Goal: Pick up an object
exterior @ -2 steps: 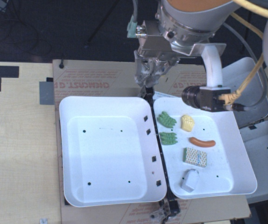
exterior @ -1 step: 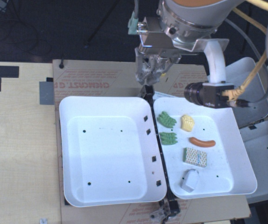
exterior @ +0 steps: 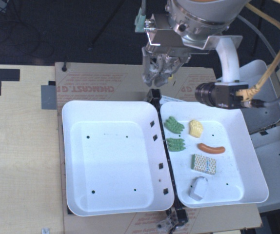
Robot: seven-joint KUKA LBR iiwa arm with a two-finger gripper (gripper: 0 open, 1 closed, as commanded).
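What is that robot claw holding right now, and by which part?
Nothing that can be seen. The gripper hangs above the far edge of the bins, with no object between its fingers. The toys, such as the sausage, lie in the right bin.

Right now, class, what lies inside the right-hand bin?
The right bin holds two green pieces, a yellow corn piece, a sausage, a small packet and a grey object. Nothing looks covered.
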